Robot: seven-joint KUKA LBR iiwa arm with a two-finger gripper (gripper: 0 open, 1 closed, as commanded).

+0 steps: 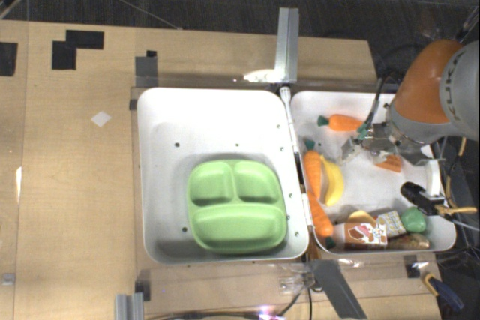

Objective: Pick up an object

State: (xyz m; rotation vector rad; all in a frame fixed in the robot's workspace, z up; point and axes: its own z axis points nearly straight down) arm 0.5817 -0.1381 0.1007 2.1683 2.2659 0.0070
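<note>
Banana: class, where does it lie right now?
The banana lies in the right bin, near its left wall, beside a long carrot.

Single grey arm entering from the right side of the camera view, with its orange band above the wrist lying toward the upper right. The wrist slants down and to the left from the band, ending in the gripper, which is lowered, its dark metal parts pointing left and downward. The fingers are small and partly lost against the wrist hardware, so their spacing cannot be read from this slanted overhead angle
</note>
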